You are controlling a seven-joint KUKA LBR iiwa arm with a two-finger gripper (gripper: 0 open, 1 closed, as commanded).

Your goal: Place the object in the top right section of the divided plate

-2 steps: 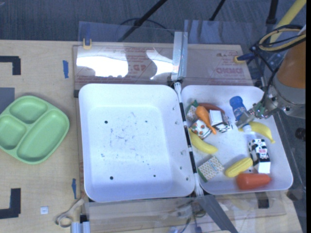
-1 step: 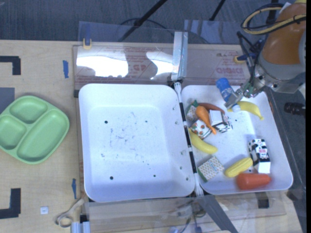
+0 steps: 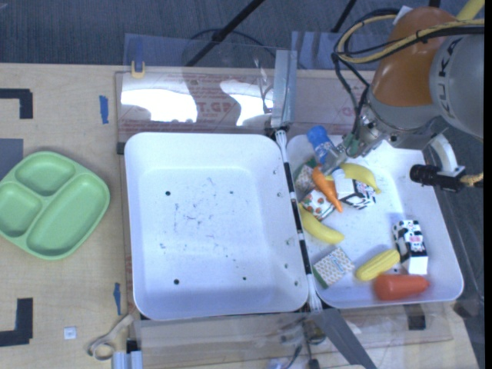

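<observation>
The green divided plate (image 3: 51,204) lies on the wooden bench, left of both bins, with two small sections at its top and one long section below. My gripper (image 3: 340,158) hangs low over the upper left of the right bin (image 3: 444,229). It is just right of a blue bottle (image 3: 319,139), above an orange carrot (image 3: 327,191) and left of a small banana (image 3: 361,174). Nothing can be seen held between its tips.
The right bin also holds a larger banana (image 3: 320,227), a corn cob (image 3: 378,264), a red sausage (image 3: 400,286), a cow-patterned carton (image 3: 411,241), a cracker (image 3: 332,267) and a black-and-white box (image 3: 357,199). The left bin (image 3: 207,221) separates them from the plate.
</observation>
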